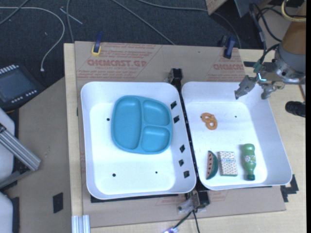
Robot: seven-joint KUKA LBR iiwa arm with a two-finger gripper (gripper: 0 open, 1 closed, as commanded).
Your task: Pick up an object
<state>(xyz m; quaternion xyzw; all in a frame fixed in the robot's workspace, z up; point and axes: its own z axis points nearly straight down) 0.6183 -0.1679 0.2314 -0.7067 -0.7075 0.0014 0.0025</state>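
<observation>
Pretzel, watermelon slice, patterned box and green bottle lie in the right bin; none is lifted yet. Claw hangs over that bin's far right corner, fingers spread apart and gripping nothing. Judged step: approach, before any descent. Next move calls for choosing one object, probably the nearby pretzel, centring above it and lowering. Blue divided plate rests in the left bin.

arm: grey wrist | orange band above | black cables | end effector: grey fingers
</observation>
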